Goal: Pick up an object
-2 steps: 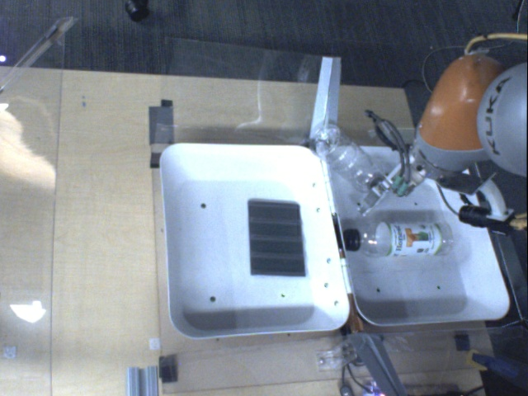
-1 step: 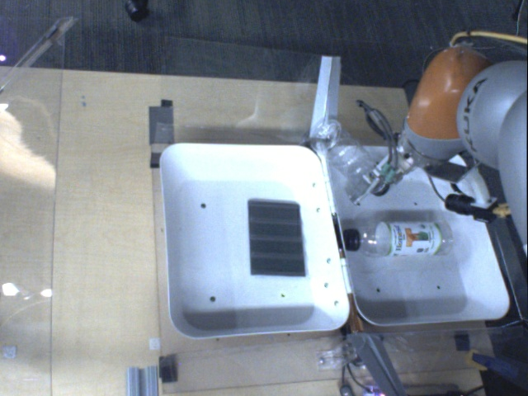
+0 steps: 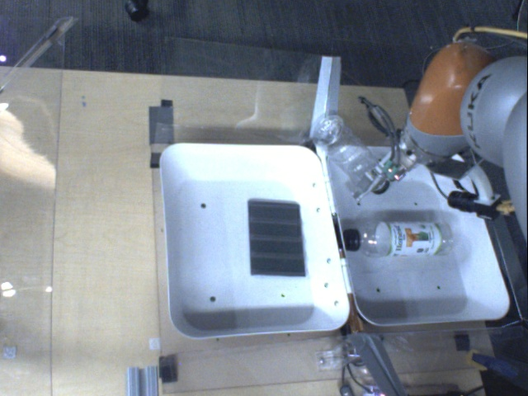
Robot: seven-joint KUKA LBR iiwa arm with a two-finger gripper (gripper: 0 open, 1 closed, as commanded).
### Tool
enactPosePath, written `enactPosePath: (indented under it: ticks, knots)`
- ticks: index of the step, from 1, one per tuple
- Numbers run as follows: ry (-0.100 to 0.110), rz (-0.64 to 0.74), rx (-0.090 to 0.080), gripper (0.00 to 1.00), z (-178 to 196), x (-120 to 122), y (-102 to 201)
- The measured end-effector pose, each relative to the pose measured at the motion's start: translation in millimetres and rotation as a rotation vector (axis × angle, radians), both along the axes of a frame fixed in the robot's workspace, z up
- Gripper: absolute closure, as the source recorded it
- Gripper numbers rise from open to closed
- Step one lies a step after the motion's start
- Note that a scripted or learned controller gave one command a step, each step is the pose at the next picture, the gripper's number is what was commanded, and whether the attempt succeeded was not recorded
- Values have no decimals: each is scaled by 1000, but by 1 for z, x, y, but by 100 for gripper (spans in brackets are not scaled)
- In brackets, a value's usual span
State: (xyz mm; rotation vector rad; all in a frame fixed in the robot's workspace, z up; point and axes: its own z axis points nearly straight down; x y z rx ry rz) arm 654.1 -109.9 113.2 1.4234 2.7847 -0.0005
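A clear plastic bottle (image 3: pixel 404 239) with a black cap and an orange-green label lies on its side in the right bin (image 3: pixel 462 304), cap pointing left. A crumpled clear plastic container (image 3: pixel 342 145) rests at that bin's far left corner. A black ribbed rectangular block (image 3: pixel 276 238) lies flat in the middle of the left bin (image 3: pixel 198 180). My gripper (image 3: pixel 373 181) hangs low over the far left part of the right bin, just right of the clear container and above the bottle. The view is too small there to tell if anything is in it.
The grey arm with its orange band (image 3: pixel 450 89) comes in from the upper right over the right bin's far edge. A grey metal post (image 3: pixel 326 89) stands behind the gap between the bins. Cables trail at the right bin's far right side.
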Motion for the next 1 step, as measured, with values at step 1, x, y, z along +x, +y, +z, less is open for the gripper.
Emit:
enactPosePath:
  ticks: [1]
  knots:
    - [3, 122, 6, 100, 74, 16, 60]
